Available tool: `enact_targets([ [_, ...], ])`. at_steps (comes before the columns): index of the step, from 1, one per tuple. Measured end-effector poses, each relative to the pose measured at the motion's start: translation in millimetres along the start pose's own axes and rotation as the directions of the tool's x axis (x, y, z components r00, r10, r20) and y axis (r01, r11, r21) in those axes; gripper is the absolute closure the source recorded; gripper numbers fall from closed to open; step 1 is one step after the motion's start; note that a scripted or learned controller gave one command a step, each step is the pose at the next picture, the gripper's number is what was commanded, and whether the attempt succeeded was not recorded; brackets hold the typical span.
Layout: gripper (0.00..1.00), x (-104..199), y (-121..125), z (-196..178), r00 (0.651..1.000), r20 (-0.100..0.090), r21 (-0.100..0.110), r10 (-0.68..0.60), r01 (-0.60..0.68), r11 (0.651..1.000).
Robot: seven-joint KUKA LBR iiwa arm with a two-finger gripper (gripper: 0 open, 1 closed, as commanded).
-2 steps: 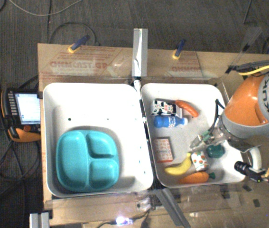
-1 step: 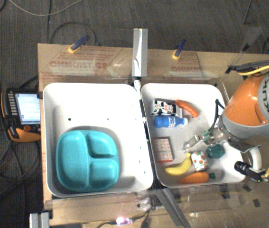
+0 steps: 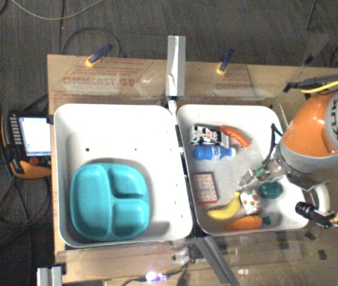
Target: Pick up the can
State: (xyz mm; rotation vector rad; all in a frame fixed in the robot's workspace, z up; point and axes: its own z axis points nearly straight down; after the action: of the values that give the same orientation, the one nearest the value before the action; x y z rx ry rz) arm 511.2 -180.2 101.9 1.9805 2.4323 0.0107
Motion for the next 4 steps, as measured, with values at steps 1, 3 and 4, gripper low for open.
enact_targets([
  [1, 0.00, -0.1, -0.1, 0.0, 1.000, 0.000, 0.000, 0.000, 0.000, 1.000],
  [3, 0.00, 1.2, -0.3, -5.3, 1.000, -0.005, 0.006, -0.002, 0.002, 1.000],
  [4, 0.00, -11.3, 18.7, -8.1, 0.953, 0.003, 0.017, 0.303, -0.303, 0.953],
])
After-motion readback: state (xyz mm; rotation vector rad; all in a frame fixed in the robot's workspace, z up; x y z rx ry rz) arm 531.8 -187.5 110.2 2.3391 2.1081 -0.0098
